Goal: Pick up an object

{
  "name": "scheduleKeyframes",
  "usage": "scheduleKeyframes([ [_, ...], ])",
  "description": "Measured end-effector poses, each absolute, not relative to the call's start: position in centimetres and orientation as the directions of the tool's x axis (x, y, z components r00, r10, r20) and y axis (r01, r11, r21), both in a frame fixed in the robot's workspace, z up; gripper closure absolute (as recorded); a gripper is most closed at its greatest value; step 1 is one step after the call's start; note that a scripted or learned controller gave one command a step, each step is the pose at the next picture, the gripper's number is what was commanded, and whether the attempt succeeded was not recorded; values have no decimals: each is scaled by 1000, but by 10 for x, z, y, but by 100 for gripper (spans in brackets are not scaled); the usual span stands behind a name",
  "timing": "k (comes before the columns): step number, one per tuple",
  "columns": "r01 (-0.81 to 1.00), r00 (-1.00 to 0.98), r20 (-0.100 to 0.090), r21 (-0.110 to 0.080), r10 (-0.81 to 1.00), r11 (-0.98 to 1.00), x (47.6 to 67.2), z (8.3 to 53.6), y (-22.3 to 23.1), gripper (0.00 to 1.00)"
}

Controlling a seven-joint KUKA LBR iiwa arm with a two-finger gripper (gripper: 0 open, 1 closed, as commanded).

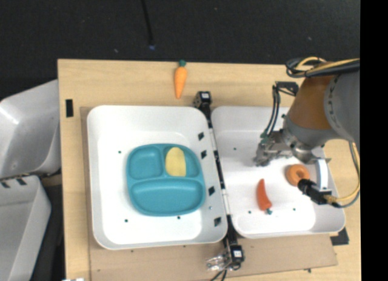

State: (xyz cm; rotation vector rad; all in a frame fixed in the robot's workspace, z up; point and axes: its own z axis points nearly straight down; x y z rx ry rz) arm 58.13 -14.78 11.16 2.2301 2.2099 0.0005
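- Wooden bench (73, 213): bearing two shallow white bins; no readable writing is showing anywhere.
- Left bin (109, 225): sitting well left of the gripper, holding a teal sectioned tray (163, 192) with a pale yellow oval piece (176, 162) in one compartment.
- Right bin (291, 225): lying under the gripper.
- Gripper (264, 155): hanging low over the right bin; whether it is gripping anything cannot be told.
- Orange ring-shaped toy (295, 174): lying just right of the gripper.
- Red pepper (263, 195): lying near, below it.
- Carrot (180, 79): resting on the bench, well up-left.

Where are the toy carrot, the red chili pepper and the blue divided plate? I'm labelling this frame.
toy carrot (180, 80), camera view, middle of its orange body
red chili pepper (263, 195), camera view, mid-length of the pepper
blue divided plate (163, 196), camera view, bare lower compartment
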Motion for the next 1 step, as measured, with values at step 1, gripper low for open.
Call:
scheduleKeyframes([
  [1, 1000, 7, -2, 5, 1000, -7, 587, 157, -154, 100],
])
